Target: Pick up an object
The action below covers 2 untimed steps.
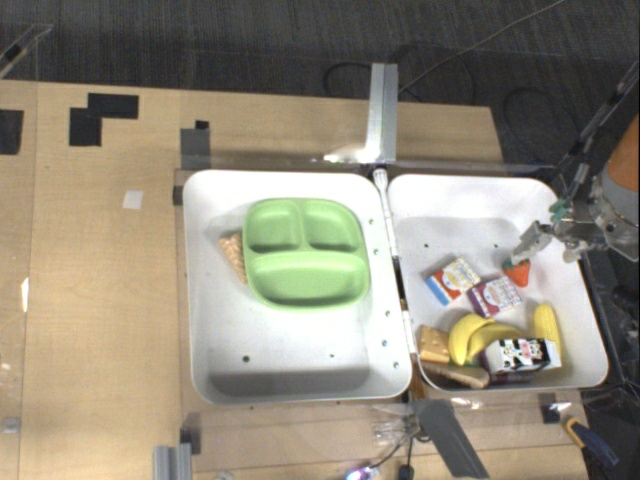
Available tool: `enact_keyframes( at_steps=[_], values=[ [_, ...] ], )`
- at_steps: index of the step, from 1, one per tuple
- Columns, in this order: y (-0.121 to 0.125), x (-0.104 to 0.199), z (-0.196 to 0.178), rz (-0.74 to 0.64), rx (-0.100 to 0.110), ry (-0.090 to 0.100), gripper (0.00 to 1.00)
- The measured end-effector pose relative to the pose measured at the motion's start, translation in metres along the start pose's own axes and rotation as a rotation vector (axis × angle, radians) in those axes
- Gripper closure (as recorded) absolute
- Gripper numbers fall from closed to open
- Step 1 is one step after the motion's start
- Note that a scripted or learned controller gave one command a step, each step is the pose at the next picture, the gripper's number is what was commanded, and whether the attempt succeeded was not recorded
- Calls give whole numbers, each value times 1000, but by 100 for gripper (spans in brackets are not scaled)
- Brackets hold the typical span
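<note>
Gripper (528, 240) hovers at the right bin's (470, 193) far edge, above a small orange cone (518, 271). Jaws' spread: cannot tell. A smooth green divided plate (304, 251) fills the left bin (215, 348).

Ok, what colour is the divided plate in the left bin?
Light green, seen clearly in the camera view: the divided plate lies in the left bin.

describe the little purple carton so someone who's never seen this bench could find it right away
Look in the right-hand white bin, at the cluster of toy food near its front. The small purple carton lies just above the yellow banana, beside a white box with blue and red ends. It is the only purple item there.
</note>
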<state>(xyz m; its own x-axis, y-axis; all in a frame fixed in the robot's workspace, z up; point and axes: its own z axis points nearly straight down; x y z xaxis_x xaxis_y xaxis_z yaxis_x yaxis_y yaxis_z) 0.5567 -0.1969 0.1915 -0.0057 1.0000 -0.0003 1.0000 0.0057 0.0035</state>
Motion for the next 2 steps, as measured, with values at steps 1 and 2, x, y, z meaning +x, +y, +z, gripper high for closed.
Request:
enact_keyframes(
  at_steps=[1, 2],
  values=[
    [5, -7, 95, 14, -5, -1, 0],
    [7, -6, 84, 14, -9, -2, 100]
  ],
)
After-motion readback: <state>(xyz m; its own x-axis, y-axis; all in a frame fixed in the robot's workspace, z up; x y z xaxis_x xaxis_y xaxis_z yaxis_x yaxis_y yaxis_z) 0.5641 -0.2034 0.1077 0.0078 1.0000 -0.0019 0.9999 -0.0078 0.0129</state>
